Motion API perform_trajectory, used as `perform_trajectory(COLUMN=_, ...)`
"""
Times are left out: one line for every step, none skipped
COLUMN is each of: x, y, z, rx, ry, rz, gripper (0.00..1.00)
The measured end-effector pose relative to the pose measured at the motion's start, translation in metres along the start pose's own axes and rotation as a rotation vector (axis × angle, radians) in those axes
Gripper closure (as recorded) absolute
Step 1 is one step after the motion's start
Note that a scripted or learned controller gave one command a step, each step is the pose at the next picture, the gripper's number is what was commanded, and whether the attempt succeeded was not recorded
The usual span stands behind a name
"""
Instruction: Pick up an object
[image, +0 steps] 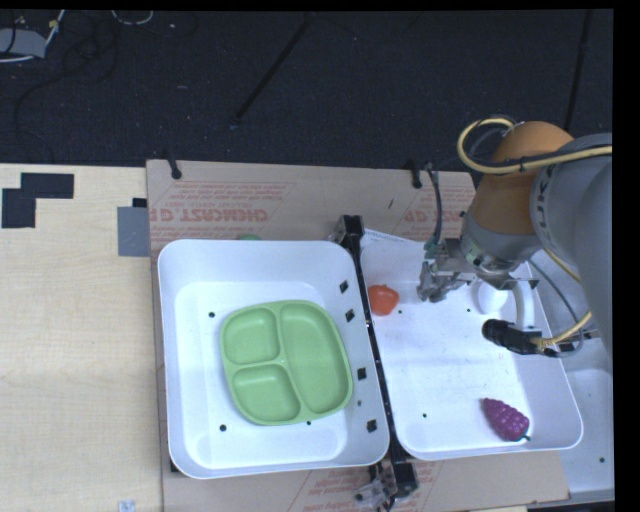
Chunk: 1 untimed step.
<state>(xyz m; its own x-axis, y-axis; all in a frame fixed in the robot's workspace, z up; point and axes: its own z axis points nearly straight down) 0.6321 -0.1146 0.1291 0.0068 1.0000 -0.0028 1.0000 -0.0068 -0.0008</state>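
Hovering at the right bin's (560, 420) upper part, the gripper (437, 283) is near the orange piece (382, 298); its opening I cannot tell.

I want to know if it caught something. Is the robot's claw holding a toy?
No. The gripper hangs over the right bin with nothing between its fingers; the orange toy lies beside it.

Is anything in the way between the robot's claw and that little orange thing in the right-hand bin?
Nothing visible: bare white bin floor lies between the gripper and the orange object just to its left.
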Motion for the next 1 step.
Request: perform_trajectory(x=0.0069, y=0.0009, z=-0.0601, rx=-0.004, ry=0.003, rz=-0.008, gripper=1.00)
